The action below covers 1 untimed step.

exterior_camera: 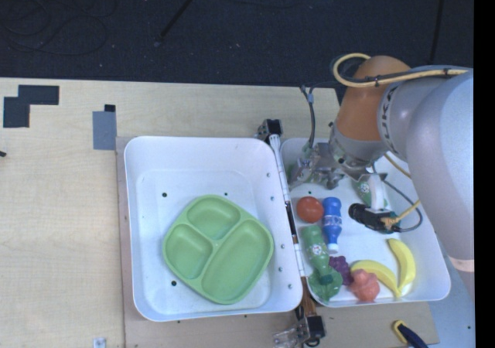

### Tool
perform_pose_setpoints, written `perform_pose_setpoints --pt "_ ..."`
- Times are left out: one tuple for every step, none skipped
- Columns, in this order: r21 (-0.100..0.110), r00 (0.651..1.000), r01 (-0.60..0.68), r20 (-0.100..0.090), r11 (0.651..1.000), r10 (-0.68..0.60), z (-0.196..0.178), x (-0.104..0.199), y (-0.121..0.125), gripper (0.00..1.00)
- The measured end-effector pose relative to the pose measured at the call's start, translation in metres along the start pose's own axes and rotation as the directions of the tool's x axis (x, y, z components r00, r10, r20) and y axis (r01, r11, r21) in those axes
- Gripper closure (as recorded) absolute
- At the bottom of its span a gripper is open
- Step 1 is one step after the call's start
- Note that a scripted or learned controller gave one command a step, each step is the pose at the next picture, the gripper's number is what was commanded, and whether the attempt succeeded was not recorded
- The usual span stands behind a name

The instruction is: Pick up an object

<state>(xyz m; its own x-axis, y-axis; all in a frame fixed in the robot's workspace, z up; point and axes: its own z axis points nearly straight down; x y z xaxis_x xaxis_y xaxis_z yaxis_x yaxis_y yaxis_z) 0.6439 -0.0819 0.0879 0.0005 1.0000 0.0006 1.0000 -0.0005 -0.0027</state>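
2 white bins: left bin [147,184] with 1 green divided plate [218,247]; right bin [433,277] with 2 bananas [390,267], 1 red ball [310,209], 1 blue bottle [332,220], 1 green bottle [317,255]. Gripper [319,168] low at right bin's far corner; claw state impossible to tell. No legible writing.

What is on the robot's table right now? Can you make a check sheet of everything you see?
Surface: wooden bench bearing two white bins side by side.
Job's things: right bin holds a red ball, blue bottle, green bottle, purple grapes, pink toy, two bananas.
Clutter: green divided plate in the left bin; grey and dark patches on the bench.
Grippers: gripper low at the right bin's far end; grasp cannot be told.
Cables: yellow cable looped at the wrist; black cable over the right bin.
Surroundings: dark floor beyond.
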Motion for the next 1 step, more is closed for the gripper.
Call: perform_pose_setpoints --pt "0.0 1.0 0.0 0.0 1.0 0.0 0.0 0.0 0.0 0.0"
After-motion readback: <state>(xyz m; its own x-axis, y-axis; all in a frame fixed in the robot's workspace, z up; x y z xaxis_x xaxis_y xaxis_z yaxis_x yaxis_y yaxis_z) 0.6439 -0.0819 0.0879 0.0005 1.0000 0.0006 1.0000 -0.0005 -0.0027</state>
